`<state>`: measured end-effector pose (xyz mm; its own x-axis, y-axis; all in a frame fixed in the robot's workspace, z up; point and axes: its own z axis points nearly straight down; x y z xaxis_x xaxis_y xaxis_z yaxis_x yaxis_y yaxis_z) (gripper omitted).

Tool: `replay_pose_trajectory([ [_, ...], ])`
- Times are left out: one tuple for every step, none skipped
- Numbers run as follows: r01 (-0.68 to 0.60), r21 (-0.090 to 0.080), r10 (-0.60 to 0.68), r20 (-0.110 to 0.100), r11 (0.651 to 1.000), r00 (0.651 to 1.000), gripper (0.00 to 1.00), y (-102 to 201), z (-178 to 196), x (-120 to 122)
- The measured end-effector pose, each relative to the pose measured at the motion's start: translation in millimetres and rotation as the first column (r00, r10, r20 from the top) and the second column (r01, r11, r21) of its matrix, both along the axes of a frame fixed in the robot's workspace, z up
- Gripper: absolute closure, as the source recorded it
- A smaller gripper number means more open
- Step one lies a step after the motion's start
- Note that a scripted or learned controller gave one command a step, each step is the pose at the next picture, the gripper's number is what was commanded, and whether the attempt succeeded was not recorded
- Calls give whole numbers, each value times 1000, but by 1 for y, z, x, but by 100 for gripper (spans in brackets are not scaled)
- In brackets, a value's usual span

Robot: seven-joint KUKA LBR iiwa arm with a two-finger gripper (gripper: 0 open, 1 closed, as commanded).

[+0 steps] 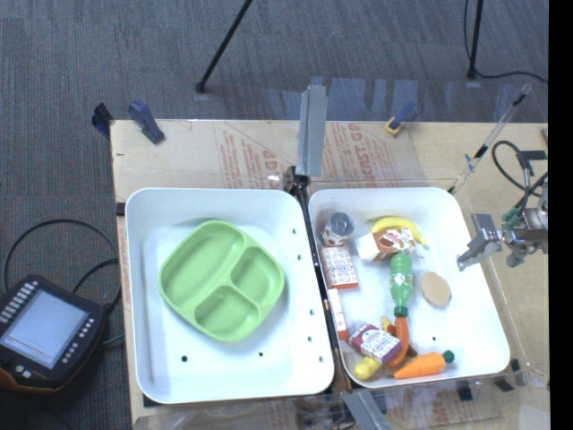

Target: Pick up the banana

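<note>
Worktop, right bin [483, 267]: your banana [394, 228] lies left-right, left of the gripper [474, 249]; its opening I cannot tell.

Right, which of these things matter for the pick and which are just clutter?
Job:
curved yellow banana in the right white bin
pincer

Clutter:
green divided plate
green plastic bottle
orange toy carrot
small grey can
tan oval disc

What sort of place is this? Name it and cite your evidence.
Probably a robotics lab bench: two white bins clamped on a board, toy food such as a banana, and a teach pendant on the carpet.
</note>
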<state>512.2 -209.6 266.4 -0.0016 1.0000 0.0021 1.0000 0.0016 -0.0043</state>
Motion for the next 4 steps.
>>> replay_pose_trajectory([
  [-149, -1, 149, 3, 989, 989, 0, 24, -179, 65],
  [-304, -3, 304, 6, 953, 953, 0, 5, -130, 134],
  [-617, -2, 617, 6, 787, 787, 0, 0, -132, 134],
  [-831, -4, 831, 7, 556, 556, 0, 23, -147, 133],
])
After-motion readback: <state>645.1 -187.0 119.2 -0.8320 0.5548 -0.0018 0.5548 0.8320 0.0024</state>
